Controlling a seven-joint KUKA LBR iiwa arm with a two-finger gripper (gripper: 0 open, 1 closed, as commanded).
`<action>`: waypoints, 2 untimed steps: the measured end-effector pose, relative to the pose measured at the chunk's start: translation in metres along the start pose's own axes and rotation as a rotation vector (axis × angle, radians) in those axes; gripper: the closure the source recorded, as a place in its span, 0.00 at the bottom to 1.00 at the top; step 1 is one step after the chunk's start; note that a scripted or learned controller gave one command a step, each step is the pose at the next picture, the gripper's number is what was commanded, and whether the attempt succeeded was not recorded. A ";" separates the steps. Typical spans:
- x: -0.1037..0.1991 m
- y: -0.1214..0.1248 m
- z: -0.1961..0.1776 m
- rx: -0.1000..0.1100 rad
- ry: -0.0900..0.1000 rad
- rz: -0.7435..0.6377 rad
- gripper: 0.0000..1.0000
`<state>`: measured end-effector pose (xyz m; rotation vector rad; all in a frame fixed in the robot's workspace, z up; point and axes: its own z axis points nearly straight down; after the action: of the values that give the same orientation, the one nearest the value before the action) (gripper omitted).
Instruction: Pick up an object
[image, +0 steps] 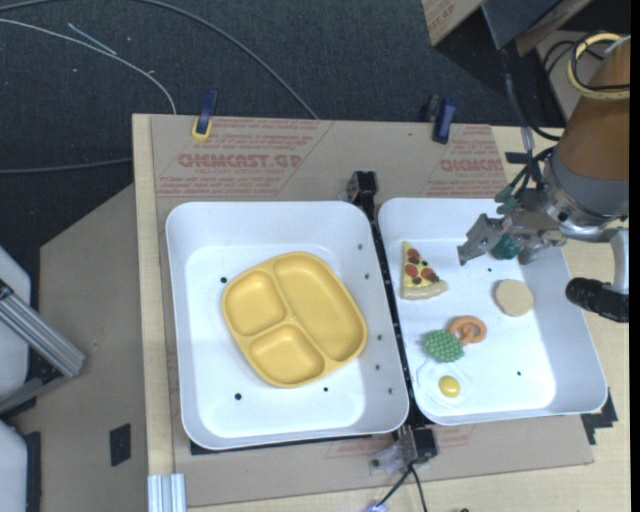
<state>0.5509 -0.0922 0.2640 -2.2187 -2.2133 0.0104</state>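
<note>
Nearest the camera in the right bin (575, 385), a fried egg (446, 384) lies by the front wall, with broccoli (443, 346) and a pretzel (467, 329) just behind. Farther back sit a tan cookie (514, 297) and a pizza slice (420, 273). Above the bin's far right, the gripper (497, 240) hovers, fingers spread, nothing between them, cookie just below it.
</note>
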 end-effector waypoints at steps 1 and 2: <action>0.000 0.002 -0.005 -0.011 -0.001 -0.002 0.00; 0.000 0.000 0.036 -0.008 0.000 -0.002 0.00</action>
<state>0.5502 -0.0923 0.2283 -2.2206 -2.2191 0.0019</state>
